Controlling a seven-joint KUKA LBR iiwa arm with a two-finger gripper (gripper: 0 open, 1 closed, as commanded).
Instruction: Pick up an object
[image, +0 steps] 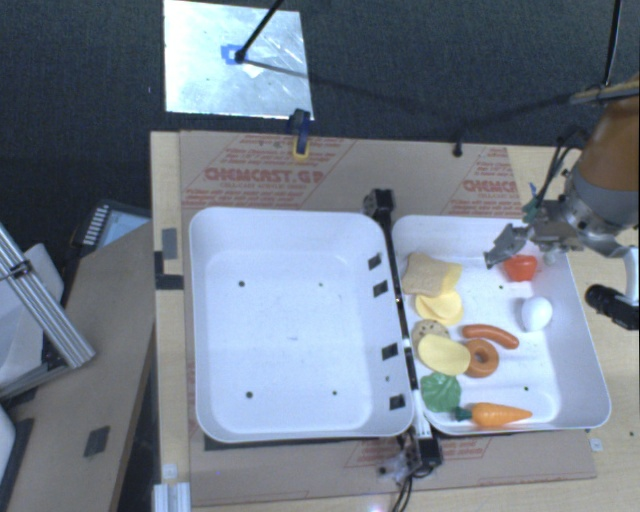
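Observation:
The right bin (580, 385) holds several toy foods. A red tomato (521, 268) lies near its far right corner. My gripper (523, 250) hangs open right over the tomato, one finger on each side of it, and I cannot tell whether they touch it. A white egg (537, 313) lies just in front of the tomato. Toward the bin's left side are a tan bread slice (430, 271), a yellow slice (441, 306), a sausage (490, 336), a brown donut (483, 359), a green leaf (440, 390) and an orange carrot (497, 413).
The left bin (290, 320) stands beside the right one, with a black hinged divider (392, 300) between them. The arm (605, 180) comes in from the right above the right bin's far corner. A yellow-blue clamp (299, 135) sits at the board's far edge.

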